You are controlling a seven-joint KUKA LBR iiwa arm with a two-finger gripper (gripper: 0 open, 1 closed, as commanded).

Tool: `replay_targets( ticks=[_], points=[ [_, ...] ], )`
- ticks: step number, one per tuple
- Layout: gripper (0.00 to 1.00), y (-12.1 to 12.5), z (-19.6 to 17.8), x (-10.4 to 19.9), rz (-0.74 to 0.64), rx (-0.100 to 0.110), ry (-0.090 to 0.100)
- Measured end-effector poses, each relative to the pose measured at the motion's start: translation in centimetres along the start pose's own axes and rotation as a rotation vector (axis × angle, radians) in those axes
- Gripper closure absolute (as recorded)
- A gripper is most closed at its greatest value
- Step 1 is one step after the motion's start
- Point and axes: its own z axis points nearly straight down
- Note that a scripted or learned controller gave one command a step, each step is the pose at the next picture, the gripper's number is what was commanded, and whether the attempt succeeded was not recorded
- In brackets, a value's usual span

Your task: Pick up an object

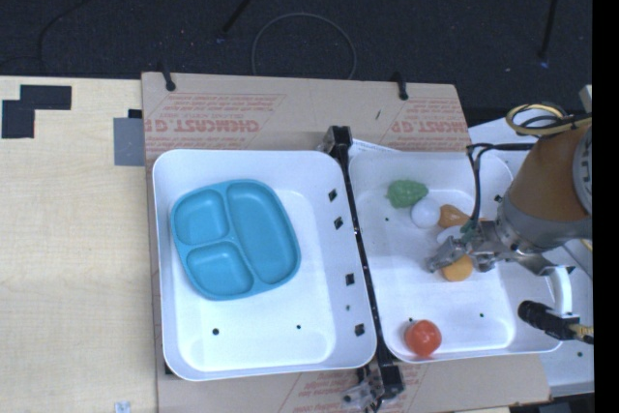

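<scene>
In the right bin lie a green leafy piece, a white ball, an orange piece and a red tomato-like ball near the front rim. My gripper reaches in from the right, low over the bin's middle. A yellow-orange object sits right beside its fingers, touching or just under them; I cannot see whether it is held.
The left bin holds a blue three-compartment plate. A black divider runs between the bins. Cables and the arm's orange band crowd the right side. Cardboard lies behind the bins.
</scene>
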Motion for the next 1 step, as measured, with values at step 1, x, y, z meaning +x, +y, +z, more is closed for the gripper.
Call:
replay_targets(
  ticks=[1],
  points=[
    [1.0,0.01,-1.26,-0.13,0.004,-0.001,-0.001]
  ],
)
